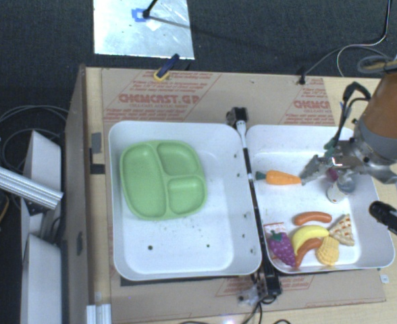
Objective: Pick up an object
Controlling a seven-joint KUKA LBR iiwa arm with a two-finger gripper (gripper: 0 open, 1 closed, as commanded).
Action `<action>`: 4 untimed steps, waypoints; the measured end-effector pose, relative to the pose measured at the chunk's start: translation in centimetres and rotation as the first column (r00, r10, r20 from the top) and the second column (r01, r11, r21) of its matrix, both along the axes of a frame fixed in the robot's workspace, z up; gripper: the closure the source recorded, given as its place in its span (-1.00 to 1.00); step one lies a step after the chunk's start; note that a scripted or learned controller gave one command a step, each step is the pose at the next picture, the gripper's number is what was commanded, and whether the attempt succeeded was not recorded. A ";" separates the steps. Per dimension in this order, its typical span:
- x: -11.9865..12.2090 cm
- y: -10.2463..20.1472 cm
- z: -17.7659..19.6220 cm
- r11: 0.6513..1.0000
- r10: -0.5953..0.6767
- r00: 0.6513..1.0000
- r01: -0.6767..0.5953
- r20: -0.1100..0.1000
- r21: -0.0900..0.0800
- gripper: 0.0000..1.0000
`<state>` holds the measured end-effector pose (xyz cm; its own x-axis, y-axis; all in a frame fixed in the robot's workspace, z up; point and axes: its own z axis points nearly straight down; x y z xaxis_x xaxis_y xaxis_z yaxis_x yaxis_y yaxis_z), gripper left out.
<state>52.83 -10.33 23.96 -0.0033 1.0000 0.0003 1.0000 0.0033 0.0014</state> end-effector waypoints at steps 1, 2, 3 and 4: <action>-1.7 0.4 -3.7 1.000 -0.001 1.000 0.001 0.000 0.000 -1.00; 0.1 0.4 -11.3 1.000 -0.002 1.000 0.002 -0.003 0.000 -1.00; -1.3 0.3 -15.0 1.000 -0.002 1.000 0.002 -0.002 0.000 -1.00; 6.4 -1.2 -15.5 1.000 0.000 1.000 0.000 0.002 -0.001 -1.00</action>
<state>59.26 -11.48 8.48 -0.0028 1.0000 -0.0009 1.0000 0.0028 0.0032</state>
